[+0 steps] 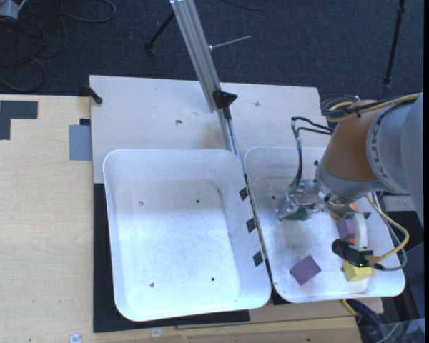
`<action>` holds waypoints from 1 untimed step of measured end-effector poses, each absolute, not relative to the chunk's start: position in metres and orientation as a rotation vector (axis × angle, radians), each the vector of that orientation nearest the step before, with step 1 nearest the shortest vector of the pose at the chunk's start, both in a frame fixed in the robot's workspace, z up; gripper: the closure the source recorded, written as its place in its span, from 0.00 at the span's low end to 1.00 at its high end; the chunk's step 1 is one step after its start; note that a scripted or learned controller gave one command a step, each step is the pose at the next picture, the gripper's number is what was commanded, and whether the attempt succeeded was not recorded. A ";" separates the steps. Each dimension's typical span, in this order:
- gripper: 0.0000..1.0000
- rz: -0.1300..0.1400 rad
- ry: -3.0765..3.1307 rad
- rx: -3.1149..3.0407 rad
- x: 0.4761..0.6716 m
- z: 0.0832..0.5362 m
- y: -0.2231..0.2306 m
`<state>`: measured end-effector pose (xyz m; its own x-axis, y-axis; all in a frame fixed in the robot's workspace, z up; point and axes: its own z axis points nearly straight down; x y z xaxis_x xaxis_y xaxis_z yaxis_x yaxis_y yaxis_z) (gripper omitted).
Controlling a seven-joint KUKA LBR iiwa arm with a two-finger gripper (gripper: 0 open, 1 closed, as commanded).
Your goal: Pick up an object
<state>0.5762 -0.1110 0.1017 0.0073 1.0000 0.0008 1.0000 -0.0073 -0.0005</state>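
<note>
Nearest the camera, a purple block (305,269) lies flat in the right bin (386,286). It looks light, stiff and flat-sided, so a pinch across opposite faces should suit. Above it the claw (294,207) hovers; its opening I cannot tell.

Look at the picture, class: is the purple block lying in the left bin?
No. The purple block lies in the right bin, near its front edge.
</note>
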 end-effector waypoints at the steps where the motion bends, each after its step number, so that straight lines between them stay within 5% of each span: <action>1: 1.00 -0.009 -2.230 -2.216 0.597 0.195 -0.039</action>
